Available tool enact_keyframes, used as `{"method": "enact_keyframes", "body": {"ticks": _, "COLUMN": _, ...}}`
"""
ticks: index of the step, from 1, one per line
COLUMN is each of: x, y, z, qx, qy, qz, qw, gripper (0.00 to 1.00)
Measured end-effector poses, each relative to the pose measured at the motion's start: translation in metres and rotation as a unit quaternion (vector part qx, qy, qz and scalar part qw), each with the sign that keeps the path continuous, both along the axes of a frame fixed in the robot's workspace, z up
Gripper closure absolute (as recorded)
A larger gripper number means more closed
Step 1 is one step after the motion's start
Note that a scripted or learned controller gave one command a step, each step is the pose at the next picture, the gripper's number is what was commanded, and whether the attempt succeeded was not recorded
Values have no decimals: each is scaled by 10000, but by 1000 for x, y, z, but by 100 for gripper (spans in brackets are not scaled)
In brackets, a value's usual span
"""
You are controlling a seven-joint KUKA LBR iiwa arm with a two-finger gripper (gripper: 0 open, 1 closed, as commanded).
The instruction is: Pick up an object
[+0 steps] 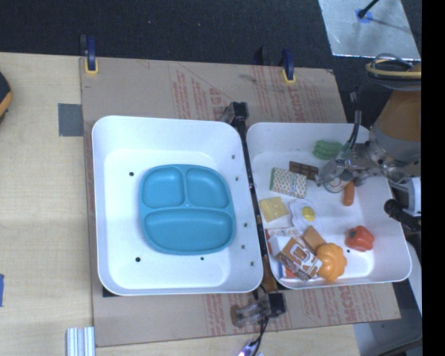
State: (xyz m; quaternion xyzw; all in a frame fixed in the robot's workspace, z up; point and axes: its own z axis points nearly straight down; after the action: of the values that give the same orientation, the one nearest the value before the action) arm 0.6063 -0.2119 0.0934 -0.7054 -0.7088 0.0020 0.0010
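Tool [340,170] is seen low over the far part of the right bin [400,273], reached in from the right on the grey arm [397,121] with its orange band. Whether it's clenched or released honestly can't be told from this angle, since the tip is just a grey metallic blob, and nothing can be seen gripped in it.

Right beside the tool, a small orange-red sausage-shaped thing [348,193] is lying on the bin floor, and a green item [328,149] is tucked just behind the tool toward the far wall. Stuff that could be picked up is all piled in that same right bin: a patterned packet [288,182] with a dark brown bar [303,170] next to it, a pale yellow block [274,208], a little yellow ball [308,213], a red pepper [360,238] off on its own near the right side, and an orange pumpkin-ish thing [331,261] pressed against a brown-and-white snack pack [297,258] at the near edge.

Over in the left bin [111,273], a blue divided plate [187,208] is sat flat in the middle. Both bins are set on a cardboard sheet [170,87] clamped to the wooden counter [30,221].
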Motion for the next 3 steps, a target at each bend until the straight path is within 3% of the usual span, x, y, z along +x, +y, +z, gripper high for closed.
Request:
{"method": "enact_keyframes", "body": {"ticks": 1, "x": 4, "y": -3, "z": 14, "qx": -30, "qy": -40, "qz": 7, "qw": 10000, "gripper": 100}}
{"method": "enact_keyframes", "body": {"ticks": 2, "x": 6, "y": -1, "z": 64, "qx": 4, "qy": -25, "qz": -8, "qw": 10000, "gripper": 100}}
{"method": "enact_keyframes", "body": {"ticks": 3, "x": -15, "y": 0, "z": 64, "qx": 7, "qy": 9, "qz": -4, "qw": 10000, "gripper": 100}}
